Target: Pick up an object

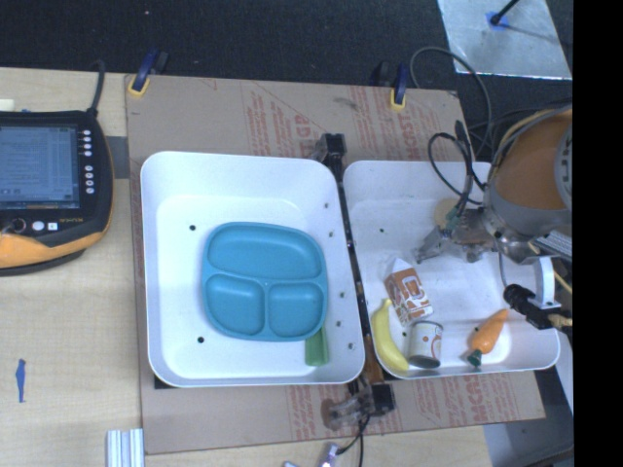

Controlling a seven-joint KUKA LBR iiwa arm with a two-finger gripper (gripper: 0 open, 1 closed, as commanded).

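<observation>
Camera view is showing the gripper [450,239] hanging spread and empty over the right bin [389,188], while the carton [409,295], can [423,344], banana [385,341] and carrot [488,333] are crowding together, risking a nudged neighbour.

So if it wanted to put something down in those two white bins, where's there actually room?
Left bin: a bare strip runs around the blue plate, widest along the far edge. Right bin: the far left corner is bare. Its near edge is crowded with the banana, can, packet and carrot.
</observation>
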